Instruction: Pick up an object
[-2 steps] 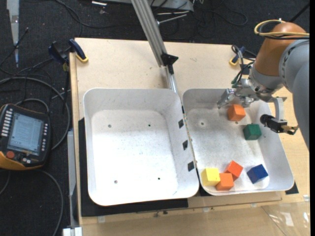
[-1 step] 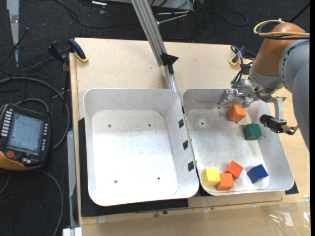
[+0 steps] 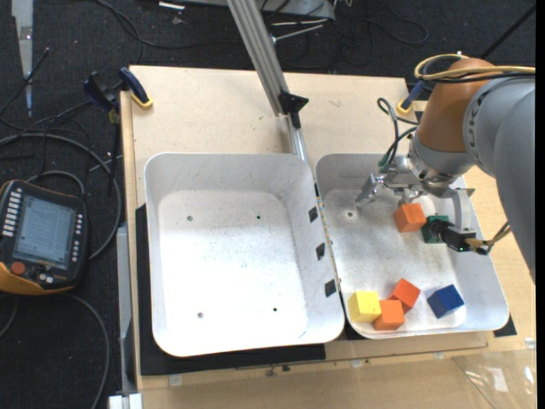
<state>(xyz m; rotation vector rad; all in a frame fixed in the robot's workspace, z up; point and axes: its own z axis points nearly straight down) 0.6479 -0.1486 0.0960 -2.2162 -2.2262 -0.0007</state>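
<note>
Four blocks sit in the right bin (image 3: 485,309) at five o'clock (yellow, two orange, blue); gripper (image 3: 407,203) touches another orange block (image 3: 410,217), grip unclear.

No legible text anywhere.

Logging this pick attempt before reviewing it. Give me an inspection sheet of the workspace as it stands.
Surface: wooden bench bearing the left bin and right bin.
Job's things: all in the right bin: orange block beside the gripper; yellow block, two orange cubes and blue block near its front edge.
Clutter: clamp at the bench's far left corner.
Grippers: gripper low over the right bin; hold unclear.
Cables: several on the dark floor.
Surroundings: handheld control pad on the floor, left.
</note>
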